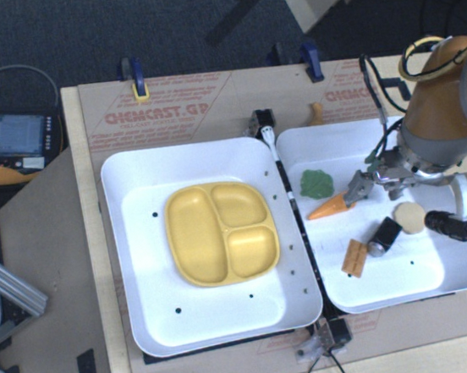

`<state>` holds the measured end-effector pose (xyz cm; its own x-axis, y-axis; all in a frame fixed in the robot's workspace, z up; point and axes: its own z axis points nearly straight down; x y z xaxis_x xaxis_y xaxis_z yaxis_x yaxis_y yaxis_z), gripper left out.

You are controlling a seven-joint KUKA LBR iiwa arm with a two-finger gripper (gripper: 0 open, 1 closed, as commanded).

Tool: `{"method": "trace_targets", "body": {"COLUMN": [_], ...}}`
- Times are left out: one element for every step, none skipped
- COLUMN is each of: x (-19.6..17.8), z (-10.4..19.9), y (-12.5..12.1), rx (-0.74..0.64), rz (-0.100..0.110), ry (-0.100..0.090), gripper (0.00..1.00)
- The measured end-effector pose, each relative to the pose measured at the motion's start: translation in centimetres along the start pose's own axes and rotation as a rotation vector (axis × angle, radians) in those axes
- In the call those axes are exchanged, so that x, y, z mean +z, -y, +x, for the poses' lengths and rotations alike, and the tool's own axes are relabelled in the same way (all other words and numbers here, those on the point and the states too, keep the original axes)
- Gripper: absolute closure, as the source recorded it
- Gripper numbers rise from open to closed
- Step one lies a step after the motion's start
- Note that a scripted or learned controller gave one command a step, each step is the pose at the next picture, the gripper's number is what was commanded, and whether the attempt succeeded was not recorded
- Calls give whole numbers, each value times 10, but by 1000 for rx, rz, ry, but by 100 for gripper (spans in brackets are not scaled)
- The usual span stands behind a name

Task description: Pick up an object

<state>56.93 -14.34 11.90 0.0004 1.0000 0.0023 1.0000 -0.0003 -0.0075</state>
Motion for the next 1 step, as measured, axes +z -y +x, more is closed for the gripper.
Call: {"method": "trace_targets", "body": {"x": [37], "z": [1], "y": [1], "rx": [0], "rz": [-2], "ry": [0], "gripper": [0]}}
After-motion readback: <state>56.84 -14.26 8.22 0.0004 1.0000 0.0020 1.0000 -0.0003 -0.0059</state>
